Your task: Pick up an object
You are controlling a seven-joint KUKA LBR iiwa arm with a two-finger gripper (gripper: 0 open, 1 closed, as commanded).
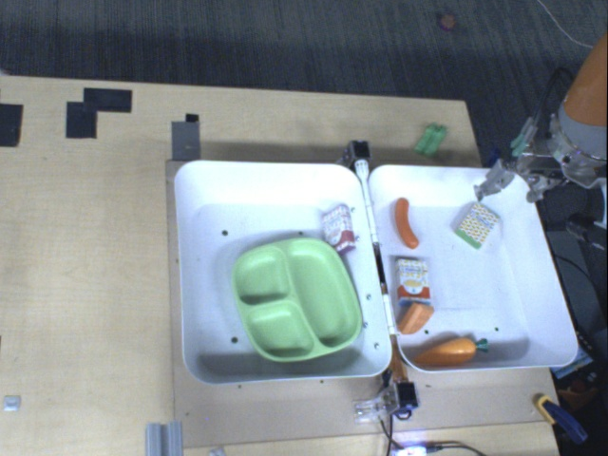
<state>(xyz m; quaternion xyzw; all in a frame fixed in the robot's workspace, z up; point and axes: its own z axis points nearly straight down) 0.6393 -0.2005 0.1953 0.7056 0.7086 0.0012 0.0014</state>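
Fingers [513, 180] hang spread and bare at the right bin's [556, 283] far right corner, gripping nothing. Just below and left of them, close but apart, lies the packet [476, 224], a small pale square turned cornerwise on the bin floor; it looks the handiest pick. Farther left of the fingers sit a sausage [406, 222], a carton [413, 280] and a carrot [446, 351]. To do this well, I would centre the gripper [513, 180] over the packet, turn the wrist so the jaws meet its flat sides rather than its corners, then descend straight; it looks thin, so go low or the fingers will likely close over it.
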